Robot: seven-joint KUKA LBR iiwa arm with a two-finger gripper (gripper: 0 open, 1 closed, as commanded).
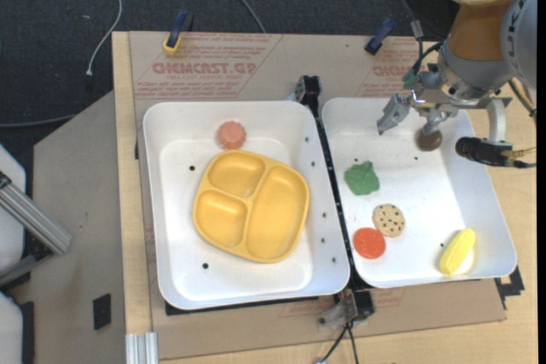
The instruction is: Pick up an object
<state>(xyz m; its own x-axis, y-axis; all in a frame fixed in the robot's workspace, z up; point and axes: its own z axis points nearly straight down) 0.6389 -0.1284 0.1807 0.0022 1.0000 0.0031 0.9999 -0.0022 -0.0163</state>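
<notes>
So far I see nothing lifted. My gripper hangs over the far end of the right bin, its fingers spread wide with nothing between them. A small brown piece lies just beside one fingertip, on the bin floor. Nearer to me from the hand lie a green lump, a cookie, a red disc and a yellow corn. I judge that the descent, the closing and the lift all remain.
</notes>
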